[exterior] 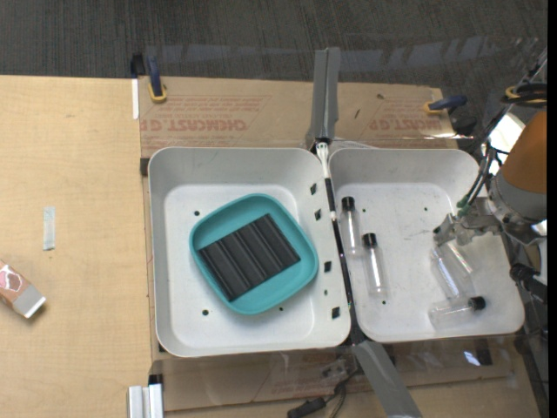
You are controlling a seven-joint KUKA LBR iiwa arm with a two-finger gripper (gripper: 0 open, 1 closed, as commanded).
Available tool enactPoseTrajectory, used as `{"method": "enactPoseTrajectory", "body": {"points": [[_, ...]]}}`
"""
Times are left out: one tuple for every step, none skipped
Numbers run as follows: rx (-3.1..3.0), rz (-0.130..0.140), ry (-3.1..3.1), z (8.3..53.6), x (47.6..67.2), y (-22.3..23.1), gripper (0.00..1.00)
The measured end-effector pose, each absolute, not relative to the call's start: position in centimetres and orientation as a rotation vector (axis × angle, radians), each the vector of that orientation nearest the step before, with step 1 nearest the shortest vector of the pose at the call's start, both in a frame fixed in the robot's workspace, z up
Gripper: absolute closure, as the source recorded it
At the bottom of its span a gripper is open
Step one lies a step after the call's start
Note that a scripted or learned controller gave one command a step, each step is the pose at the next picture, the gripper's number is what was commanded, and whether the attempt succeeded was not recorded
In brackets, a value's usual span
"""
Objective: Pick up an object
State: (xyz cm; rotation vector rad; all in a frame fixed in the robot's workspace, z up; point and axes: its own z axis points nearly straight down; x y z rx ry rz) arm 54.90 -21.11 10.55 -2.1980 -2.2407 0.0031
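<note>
The pincer (pixel 454 233) hung low at the right side of the right bin (pixel 409 168), above a clear tube (pixel 452 273); I could not tell how it stood or whether it held anything. The tubes looked smooth and round, so one could easily roll away or slip out.

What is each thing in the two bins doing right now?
Teal tray: lying flat in the left bin, holding a dark ribbed insert.
Two clear tubes: lying in the right bin, near its left wall.
Other clear tubes: lying near the right wall.
Gripper: low over those tubes.
</note>
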Motion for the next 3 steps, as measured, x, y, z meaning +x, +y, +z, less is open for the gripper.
{"method": "enactPoseTrajectory", "body": {"points": [[-2.105,0.003,-2.331,21.3,58.8,-15.7,1.0],[-2.102,0.005,-2.332,19.0,60.2,-7.9,1.0],[-2.057,0.004,-2.374,22.7,63.3,-6.2,1.0]]}}
